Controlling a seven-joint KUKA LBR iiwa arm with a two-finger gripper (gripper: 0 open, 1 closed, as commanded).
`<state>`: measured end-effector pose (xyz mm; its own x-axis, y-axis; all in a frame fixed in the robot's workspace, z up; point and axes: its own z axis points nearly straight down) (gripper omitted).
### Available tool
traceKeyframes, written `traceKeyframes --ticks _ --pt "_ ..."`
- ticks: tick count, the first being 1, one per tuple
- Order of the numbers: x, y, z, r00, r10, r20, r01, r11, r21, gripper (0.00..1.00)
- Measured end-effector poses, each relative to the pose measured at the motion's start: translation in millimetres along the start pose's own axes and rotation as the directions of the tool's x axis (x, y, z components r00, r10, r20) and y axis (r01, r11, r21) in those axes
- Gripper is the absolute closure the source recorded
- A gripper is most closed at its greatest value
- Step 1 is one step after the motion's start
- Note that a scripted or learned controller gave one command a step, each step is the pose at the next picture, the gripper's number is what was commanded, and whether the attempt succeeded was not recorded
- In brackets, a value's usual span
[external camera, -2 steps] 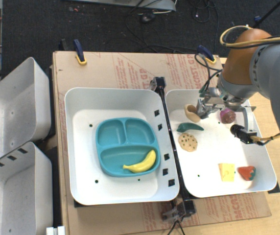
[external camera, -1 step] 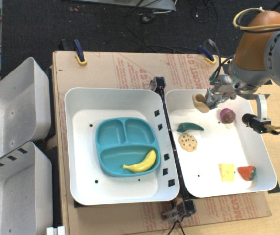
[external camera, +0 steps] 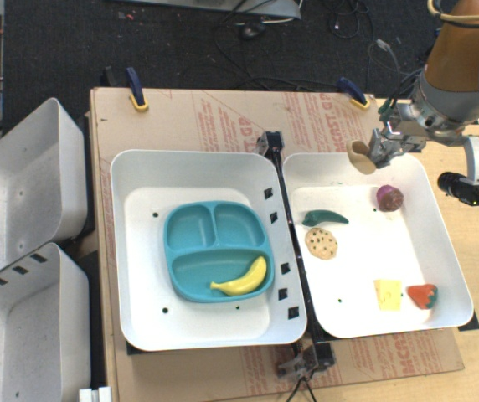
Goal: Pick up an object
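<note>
Jaws of the gripper (external camera: 382, 151) hover above the right bin's (external camera: 449, 249) far rim, seemingly clamped on a tan object (external camera: 360, 157), lifted clear of the cookie (external camera: 321, 243), onion (external camera: 389, 198) and pepper (external camera: 326, 218) lying below.

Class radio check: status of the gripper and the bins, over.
Gripper above right bin's far rim, tan object at its tip. Onion nearest. Nothing in the way.

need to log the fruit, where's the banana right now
The banana lies in the blue divided plate, in its large lower compartment toward the right, inside the left bin of the camera view.
</note>
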<state>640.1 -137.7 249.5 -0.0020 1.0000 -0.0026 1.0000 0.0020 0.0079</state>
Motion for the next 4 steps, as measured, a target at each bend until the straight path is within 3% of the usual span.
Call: traceKeyframes --ticks 1,3,4 --pt "0 1 -34 1.000 -0.001 -0.001 0.001 1.000 0.003 1.00" --pt "114 -10 -20 1.000 -0.007 -0.004 0.007 1.000 0.010 1.00" --pt "156 -15 -10 1.000 -0.006 -0.004 0.006 1.000 0.010 1.00"
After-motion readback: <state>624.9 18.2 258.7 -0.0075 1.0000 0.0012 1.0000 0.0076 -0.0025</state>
